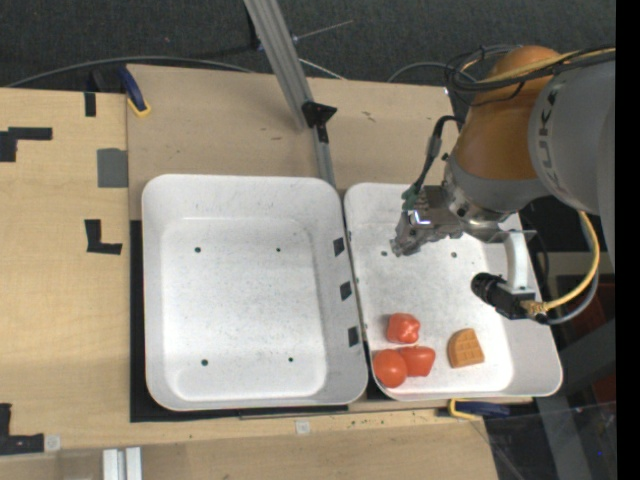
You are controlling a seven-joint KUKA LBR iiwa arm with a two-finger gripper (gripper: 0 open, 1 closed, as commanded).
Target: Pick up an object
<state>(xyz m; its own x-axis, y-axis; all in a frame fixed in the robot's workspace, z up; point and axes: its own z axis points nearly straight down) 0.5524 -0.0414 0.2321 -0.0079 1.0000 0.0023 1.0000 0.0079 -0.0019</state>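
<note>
Gripper [407, 242] hangs over the upper part of the right bin [372, 268], near that bin's left wall, at the end of the grey arm [560, 138] with its orange band, which comes in from the right. Whether it is apart or together cannot be told from this slanted look down; nothing shows clamped in it.

By size, the wooden bench [60, 298] comes first, then the left bin [165, 298], a shallow white tray beside the right one. A grey metal rail [283, 48] slants down from the top toward the seam between the two bins.

Near the right bin's front edge, well apart from the gripper, lie the small things: an orange-brown piece [465, 348] toward the right, and three red pieces [403, 347] clustered together, touching, just left of it.
</note>
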